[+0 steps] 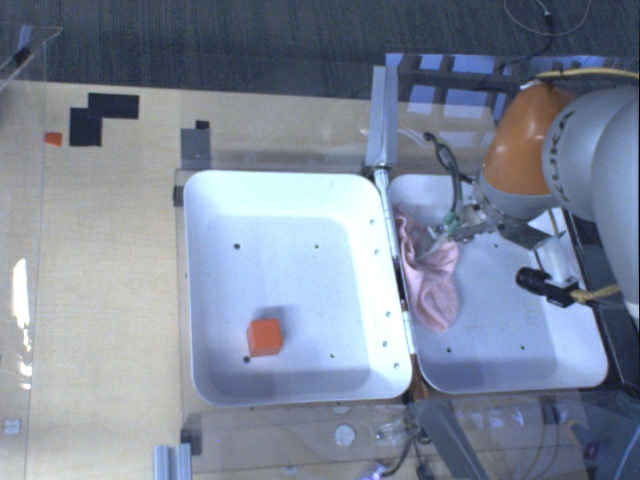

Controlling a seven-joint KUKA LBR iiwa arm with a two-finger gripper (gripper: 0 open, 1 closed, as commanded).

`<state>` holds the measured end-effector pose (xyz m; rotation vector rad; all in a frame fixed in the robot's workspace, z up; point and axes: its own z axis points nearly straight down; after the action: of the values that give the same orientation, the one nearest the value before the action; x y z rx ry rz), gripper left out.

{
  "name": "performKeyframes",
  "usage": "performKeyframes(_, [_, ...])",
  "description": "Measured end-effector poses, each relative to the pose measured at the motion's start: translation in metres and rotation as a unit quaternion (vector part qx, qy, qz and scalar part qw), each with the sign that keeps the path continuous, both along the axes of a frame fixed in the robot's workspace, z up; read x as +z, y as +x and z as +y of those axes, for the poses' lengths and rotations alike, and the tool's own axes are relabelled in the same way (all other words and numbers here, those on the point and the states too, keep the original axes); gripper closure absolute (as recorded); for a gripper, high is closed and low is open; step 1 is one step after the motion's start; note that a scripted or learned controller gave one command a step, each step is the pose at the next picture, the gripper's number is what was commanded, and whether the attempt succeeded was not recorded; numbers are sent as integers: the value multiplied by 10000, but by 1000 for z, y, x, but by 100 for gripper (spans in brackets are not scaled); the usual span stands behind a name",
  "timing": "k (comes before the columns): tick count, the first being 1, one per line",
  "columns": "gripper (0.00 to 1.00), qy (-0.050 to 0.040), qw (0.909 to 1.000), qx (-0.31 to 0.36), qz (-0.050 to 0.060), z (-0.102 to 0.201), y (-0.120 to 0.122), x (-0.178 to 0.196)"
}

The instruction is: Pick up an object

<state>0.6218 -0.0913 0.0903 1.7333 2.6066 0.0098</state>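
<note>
Gripper point(447, 232): at the pink cloth's point(432, 280) 12 o'clock edge; open or closed, cannot tell.
Advice: lift slowly, checking fabric rises too.

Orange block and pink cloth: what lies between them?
In the camera view, bare white floor of the left bin, then the two bins' adjoining rims, separate the orange block from the pink cloth in the right bin.
</note>
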Motion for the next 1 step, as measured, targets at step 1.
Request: performKeyframes(1, [0, 45, 9999, 47, 115, -26, 47, -1])
